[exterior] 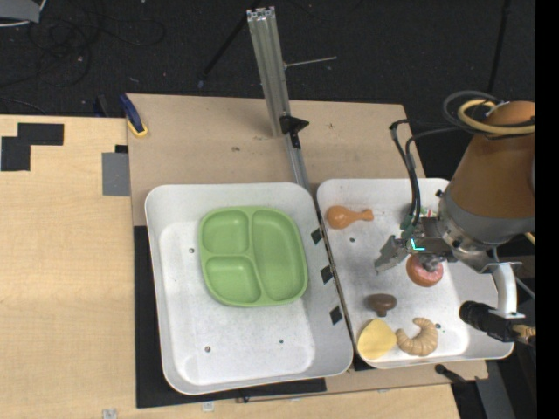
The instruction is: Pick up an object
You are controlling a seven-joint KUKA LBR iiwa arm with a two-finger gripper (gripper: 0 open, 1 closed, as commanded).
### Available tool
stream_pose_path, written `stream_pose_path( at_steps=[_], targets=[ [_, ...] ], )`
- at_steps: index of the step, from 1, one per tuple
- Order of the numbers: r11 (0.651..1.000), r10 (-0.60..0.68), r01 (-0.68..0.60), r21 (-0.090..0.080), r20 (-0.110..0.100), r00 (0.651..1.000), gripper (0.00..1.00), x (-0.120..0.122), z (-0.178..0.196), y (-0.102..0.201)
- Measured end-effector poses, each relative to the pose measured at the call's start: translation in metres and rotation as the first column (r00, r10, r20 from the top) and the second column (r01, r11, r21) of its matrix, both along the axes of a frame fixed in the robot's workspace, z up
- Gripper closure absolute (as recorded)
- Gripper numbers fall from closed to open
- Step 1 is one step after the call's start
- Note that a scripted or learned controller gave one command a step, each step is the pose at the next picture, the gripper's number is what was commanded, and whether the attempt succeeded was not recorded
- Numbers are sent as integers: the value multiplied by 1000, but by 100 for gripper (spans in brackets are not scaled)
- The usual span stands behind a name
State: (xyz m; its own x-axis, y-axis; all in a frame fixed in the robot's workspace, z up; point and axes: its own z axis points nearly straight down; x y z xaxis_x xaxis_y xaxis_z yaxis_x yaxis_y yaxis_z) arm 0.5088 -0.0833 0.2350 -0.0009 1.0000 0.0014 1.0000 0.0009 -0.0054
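- Where the table (218, 138) spreads out in brown board, two shallow white bins sit side by side on it, the left bin (175, 339) and the right bin (349, 260) touching along their inner edges.
- Reaching in from the right, the arm (493, 177) hangs over the right bin, its orange band uppermost and its grey wrist below.
- Inside the left bin lies a green divided tray (253, 256), flat, toward the bin's far half.
- At the arm's lower end the jaws (403, 250) point down and leftward over the right bin; whether they are wide or narrow I cannot tell.
- Just beside the jaws, on their right, rests a red round object (425, 271); contact cannot be judged.
- Along the near edge lie a tan curved croissant-like piece (419, 336) and, touching it on the left, a yellow piece (376, 340).
- Near the far edge lies an orange drumstick-shaped toy (348, 216).
- Between the red object and the yellow piece sits a small brown lump (380, 303).
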Motion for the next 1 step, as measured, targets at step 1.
stream_pose_path(
  at_steps=[1],
  targets=[
    [1000,0,0,0,1,1000,0,0,0,0]
  ],
)
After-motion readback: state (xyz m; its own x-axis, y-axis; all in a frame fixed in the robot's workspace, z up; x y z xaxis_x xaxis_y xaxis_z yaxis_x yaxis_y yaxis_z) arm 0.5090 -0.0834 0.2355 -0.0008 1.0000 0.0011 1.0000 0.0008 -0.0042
